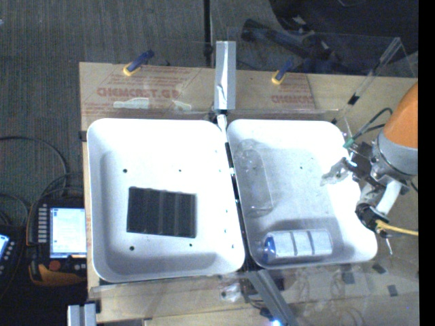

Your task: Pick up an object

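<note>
Clear plastic bottle (252, 175) lies flat in the right bin (299, 138), against that bin's left wall. Blue-capped pack of white cylinders (297, 244) sits along the right bin's near wall. Black ribbed block (162, 212) rests in the left bin (109, 141). Gripper (340, 172) hovers over the right bin's right edge; can't tell how the jaws stand, nothing visible between them.

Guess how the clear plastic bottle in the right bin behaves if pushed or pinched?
The clear bottle lies on its side against the right bin left wall, so it will probably roll if nudged. It looks see-through and empty, so likely light and thin-walled, apt to squash. Its smooth round surface may slip.
</note>
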Available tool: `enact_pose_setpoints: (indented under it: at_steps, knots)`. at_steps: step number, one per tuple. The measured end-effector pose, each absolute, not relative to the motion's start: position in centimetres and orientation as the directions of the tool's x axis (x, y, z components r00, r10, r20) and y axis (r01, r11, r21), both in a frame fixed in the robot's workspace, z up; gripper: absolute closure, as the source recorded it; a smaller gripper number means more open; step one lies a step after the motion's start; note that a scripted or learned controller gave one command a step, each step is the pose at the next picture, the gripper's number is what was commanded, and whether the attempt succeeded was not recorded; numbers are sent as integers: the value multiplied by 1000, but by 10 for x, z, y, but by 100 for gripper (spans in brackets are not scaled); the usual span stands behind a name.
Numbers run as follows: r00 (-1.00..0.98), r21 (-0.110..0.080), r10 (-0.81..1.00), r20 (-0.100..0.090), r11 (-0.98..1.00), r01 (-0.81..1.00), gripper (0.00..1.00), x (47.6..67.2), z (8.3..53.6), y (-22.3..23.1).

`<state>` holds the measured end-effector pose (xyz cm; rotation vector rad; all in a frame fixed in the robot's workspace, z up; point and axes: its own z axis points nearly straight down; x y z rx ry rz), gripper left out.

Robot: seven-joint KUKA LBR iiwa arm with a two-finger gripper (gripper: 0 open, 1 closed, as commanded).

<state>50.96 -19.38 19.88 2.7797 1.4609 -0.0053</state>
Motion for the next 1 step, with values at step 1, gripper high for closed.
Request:
enact_pose_setpoints:
  at_steps: [1]
  knots:
    - [731,0,682,-5,-731,682,0,594,248,-159]
